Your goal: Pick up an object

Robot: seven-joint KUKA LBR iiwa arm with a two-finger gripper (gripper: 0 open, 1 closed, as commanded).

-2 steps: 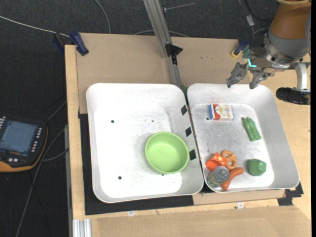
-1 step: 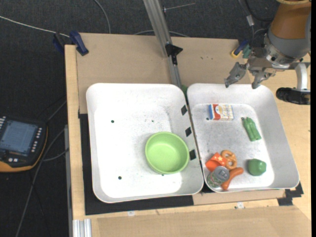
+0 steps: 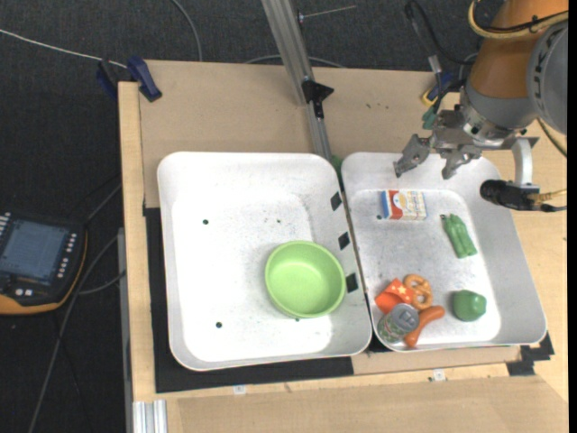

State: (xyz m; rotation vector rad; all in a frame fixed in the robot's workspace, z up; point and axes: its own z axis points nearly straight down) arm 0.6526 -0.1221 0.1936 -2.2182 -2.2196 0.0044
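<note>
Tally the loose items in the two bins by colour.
Green: 3 (bowl in the left bin; marker and round green object in the right bin)
White with blue and red print: 1 (small carton)
Orange: 1 clump of orange pieces, number unclear
Grey: 1 (round lid)
Total: 6
</note>
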